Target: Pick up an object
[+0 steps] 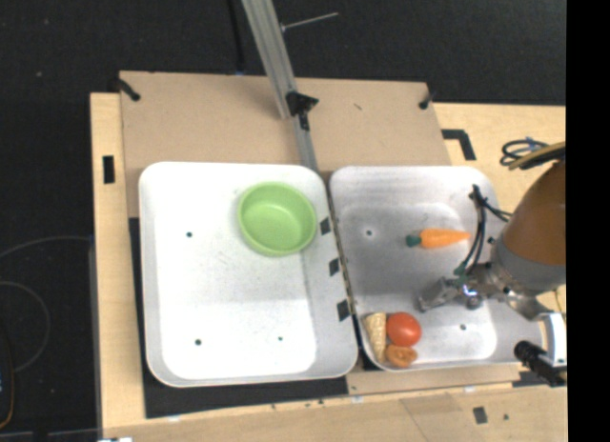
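Note:
In the right bin (381,192), an orange toy carrot (440,238) with a green tip lies near the middle. A red tomato (404,328) sits in the near corner, with a pale yellow piece (376,331) on its left and a small orange piece (400,355) in front of it. My gripper (446,294) hangs low over the right bin's floor, between the carrot and the tomato and touching neither. Nothing shows in its grasp. A green bowl (276,218) stands upright in the left bin (191,335), toward its far right.
The grey arm with its orange band (538,231) covers the right bin's right edge. A slanted metal pole (272,45) rises from the back, between the bins. Both bins rest on a brown board (219,116).

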You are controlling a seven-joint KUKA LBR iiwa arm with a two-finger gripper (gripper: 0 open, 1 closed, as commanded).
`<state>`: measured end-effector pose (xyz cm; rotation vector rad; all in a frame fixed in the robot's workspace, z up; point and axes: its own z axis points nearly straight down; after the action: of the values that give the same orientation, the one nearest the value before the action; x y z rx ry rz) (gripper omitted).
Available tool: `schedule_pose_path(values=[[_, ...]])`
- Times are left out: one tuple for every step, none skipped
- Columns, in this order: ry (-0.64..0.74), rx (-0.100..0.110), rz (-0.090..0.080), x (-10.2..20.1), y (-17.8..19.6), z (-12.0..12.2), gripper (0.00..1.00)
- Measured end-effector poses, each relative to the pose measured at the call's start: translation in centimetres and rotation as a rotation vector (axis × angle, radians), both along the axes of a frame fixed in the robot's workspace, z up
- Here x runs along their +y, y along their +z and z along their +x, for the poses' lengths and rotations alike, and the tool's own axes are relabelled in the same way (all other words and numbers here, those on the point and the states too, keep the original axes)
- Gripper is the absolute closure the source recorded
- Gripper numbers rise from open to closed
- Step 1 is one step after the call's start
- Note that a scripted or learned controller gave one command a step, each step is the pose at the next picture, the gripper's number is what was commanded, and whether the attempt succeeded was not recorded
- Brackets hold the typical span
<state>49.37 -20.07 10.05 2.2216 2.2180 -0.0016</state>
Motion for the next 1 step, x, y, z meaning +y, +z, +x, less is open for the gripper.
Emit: schedule_pose_path(values=[[-0.004,-0.006,0.000,-0.04,1.14,0.17,1.00]])
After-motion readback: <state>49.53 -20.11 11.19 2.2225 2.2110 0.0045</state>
